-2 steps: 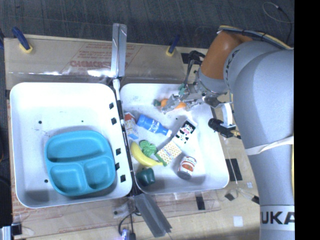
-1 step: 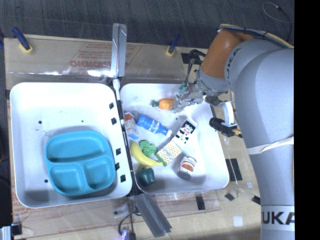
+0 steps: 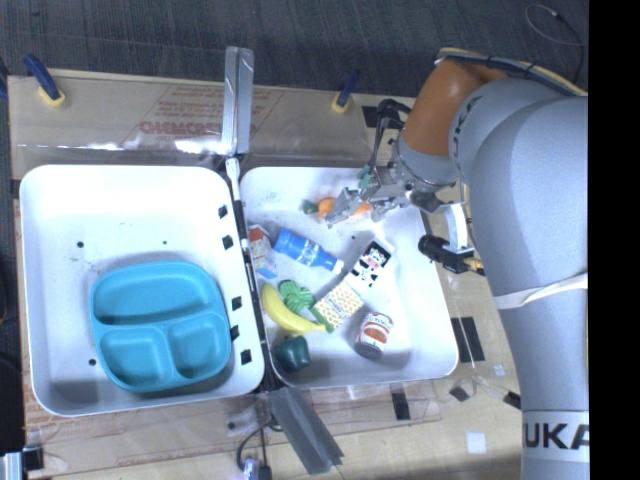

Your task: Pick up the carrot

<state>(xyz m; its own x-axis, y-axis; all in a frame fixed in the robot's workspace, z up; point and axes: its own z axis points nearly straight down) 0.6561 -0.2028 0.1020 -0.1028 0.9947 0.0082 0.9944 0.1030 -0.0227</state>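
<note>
The gripper (image 3: pixel 352 204) hangs low in the upper part of the right bin (image 3: pixel 425 313), its metal fingers (image 3: pixel 345 206) reaching toward the bin's far-left area; the fingers sit too small and cluttered to judge, so I cannot tell whether they are apart, together, or clamped on anything; the carrot (image 3: pixel 324 207), one orange piece with a bit of green at its end, lies just beside the fingertips, on their side toward the divider (image 3: pixel 238 258), and whether metal touches it cannot be told; taking the carrot as the mark, one blue bottle (image 3: pixel 304 251) lies just nearer the camera, slanted; one small red-topped item (image 3: pixel 258 235) sits beside the bottle toward the divider, too small to name; one black-and-white card (image 3: pixel 371 264) lies nearer the camera and toward the arm; one banana (image 3: pixel 286 311) curves well nearer the camera, with one green leafy piece (image 3: pixel 297 296) touching its top and one patterned packet (image 3: pixel 338 306) just beside it; one dark green rounded object (image 3: pixel 291 352) lies beyond the banana at the near edge; one red-and-white can (image 3: pixel 373 333) lies on its side near the packet; across the divider from the carrot, the left bin (image 3: pixel 60 208) holds one blue compartment tray (image 3: pixel 158 323); two bins in all.
</note>
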